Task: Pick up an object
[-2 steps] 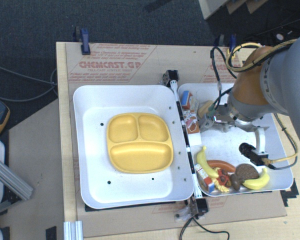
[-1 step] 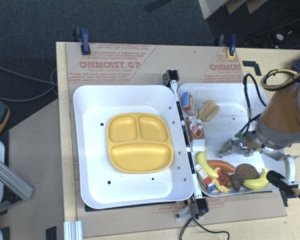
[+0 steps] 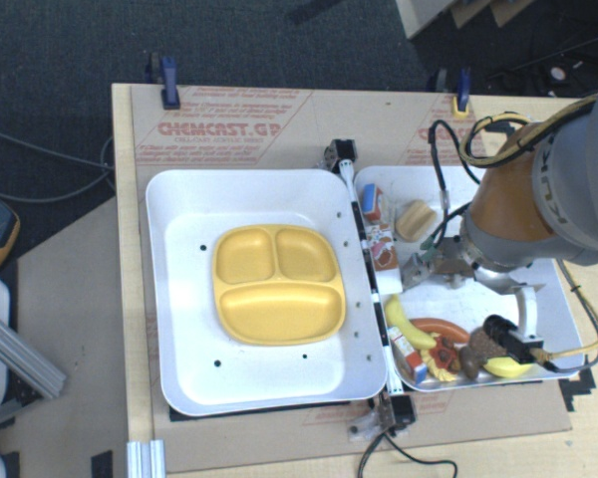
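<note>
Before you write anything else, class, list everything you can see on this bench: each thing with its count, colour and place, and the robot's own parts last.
Shallow white plastic bins: two, white, side by side on the bench.
Yellow plastic divided plate: one, yellow, three compartments, centre of the left bin.
Yellow toy bananas: two, yellow, one at the right bin's near-left, one at its near-right.
Tan rounded block: one, tan, far part of the right bin.
Small mixed toy items: count unclear, red, orange, brown, piled along the right bin's near edge.
Blue clamps: two, blue, on the board's far edge, the other to the right.
Grey robot arm with orange band: one, over the right bin.
</note>
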Controlling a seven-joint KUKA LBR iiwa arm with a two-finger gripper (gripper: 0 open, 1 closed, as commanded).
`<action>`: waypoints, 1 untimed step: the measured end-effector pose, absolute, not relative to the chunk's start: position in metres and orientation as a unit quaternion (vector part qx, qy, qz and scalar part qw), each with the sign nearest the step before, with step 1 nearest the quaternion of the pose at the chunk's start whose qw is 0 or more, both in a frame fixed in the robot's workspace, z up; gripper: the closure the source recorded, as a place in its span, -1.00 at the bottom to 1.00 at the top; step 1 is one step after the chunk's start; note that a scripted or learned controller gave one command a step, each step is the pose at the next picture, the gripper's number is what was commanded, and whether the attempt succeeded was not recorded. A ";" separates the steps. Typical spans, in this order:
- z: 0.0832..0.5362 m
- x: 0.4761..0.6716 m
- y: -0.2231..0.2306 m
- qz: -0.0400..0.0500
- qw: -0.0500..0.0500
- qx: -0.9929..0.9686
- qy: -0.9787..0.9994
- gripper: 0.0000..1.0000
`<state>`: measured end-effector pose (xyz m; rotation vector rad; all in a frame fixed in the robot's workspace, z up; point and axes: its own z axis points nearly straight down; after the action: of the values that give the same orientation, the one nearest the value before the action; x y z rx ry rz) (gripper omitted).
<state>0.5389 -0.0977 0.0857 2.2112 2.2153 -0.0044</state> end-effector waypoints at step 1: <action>0.087 0.673 -0.130 0.004 0.007 0.705 0.709 -1.00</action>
<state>0.6728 -0.1305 0.0869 2.2060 2.2160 0.0111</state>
